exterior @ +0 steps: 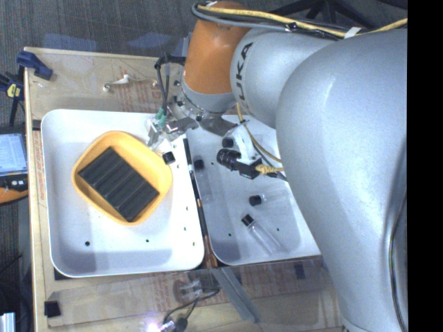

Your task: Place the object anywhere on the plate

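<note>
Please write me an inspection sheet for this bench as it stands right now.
Surface: wooden bench bearing two white bins, left bin and right bin.
Job's things: yellow plate with a dark ribbed centre, lying in the left bin; which object is to be placed cannot be told.
Clutter: small dark pieces and a clear tube in the right bin.
Gripper: gripper at the plate's upper right rim; nothing visibly held.
Cables: yellow cable along the arm; wires at the bench's front edge.
Surroundings: grey carpet; blue clamp at the bench's left corner.
</note>
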Available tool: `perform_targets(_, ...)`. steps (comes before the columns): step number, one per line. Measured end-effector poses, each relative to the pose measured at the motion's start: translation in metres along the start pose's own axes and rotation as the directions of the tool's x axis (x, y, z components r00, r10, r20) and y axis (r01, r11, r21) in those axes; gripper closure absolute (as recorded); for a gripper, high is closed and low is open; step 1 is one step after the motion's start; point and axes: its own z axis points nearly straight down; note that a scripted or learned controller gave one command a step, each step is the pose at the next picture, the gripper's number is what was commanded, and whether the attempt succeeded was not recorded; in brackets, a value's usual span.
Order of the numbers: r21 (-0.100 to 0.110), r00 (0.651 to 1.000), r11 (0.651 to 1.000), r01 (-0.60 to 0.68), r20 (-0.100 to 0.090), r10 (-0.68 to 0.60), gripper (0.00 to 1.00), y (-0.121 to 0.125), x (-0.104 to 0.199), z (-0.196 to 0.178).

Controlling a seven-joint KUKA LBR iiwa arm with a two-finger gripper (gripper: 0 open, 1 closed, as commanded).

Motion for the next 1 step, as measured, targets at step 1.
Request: perform_targets(1,0.000,0.990,0.990,0.138,0.000,-0.138,1.00,0.0003,0.0289,0.0002)
